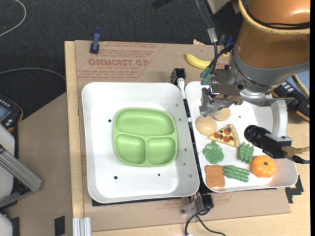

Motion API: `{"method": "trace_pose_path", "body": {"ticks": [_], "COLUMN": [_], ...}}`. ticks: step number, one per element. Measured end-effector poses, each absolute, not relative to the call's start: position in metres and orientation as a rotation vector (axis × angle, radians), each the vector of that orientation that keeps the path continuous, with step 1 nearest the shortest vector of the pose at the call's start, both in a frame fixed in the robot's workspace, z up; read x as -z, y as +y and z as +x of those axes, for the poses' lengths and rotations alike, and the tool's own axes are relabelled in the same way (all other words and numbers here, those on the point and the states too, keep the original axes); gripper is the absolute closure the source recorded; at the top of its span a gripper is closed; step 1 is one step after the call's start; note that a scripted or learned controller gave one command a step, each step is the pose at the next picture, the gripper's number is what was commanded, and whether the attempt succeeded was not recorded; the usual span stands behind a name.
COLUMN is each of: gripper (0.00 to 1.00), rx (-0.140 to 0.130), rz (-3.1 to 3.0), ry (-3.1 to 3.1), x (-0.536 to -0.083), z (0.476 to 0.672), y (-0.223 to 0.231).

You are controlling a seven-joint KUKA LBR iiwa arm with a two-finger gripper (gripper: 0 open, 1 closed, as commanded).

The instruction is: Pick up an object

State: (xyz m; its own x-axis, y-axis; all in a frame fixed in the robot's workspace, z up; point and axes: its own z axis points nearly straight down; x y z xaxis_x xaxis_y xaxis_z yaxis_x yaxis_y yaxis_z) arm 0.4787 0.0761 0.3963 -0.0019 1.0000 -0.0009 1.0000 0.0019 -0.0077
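While our hand (pixel 212 111) hangs over the right bin (pixel 283 181) – grip state unclear – the tan cookie (pixel 205 126) lies just below-left.

I'm looking at the brown bench board (pixel 123 65) with red lettering printed across its far side. Two white bins sit directly on it, edges touching: the left bin (pixel 98 132) and, just right of it, the right bin (pixel 246 113). Beyond the left bin's far-left corner, a blue clip (pixel 95 41) grips the board's edge. A yellow banana (pixel 198 61) lies beyond the far-right corner.
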Motion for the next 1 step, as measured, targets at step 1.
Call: {"method": "trace_pose_path", "body": {"ticks": [1], "gripper": [1.00], "rx": [0.002], "rz": [-2.221], "ry": [-2.224], "x": [-0.4104], "z": [0.4799], "y": [0.0751]}}
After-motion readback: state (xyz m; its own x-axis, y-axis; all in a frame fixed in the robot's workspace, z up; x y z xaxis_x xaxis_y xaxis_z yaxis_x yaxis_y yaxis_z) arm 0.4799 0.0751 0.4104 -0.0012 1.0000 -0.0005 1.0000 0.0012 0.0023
